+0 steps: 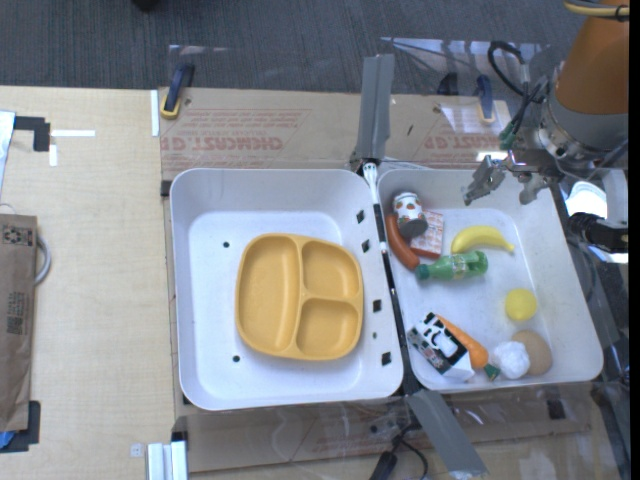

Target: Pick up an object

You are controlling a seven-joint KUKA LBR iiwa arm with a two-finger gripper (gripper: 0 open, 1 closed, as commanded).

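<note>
Gripper point(505, 180) up over the right bin's point(568, 268) far edge, fingers spread, nothing between them. Banana point(482, 238) near the bin's middle – green bottle point(452, 266) just below it, sausage point(402, 246) by the left wall. Lemon point(520, 304) toward the right wall, carrot point(466, 340) at the near edge. Yellow plate point(298, 296) mid left bin point(200, 268)

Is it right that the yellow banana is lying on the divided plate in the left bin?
Not quite. The camera view shows the banana lying in the right bin, beside the green bottle. The divided plate is in the left bin, but nothing lies on it.
</note>
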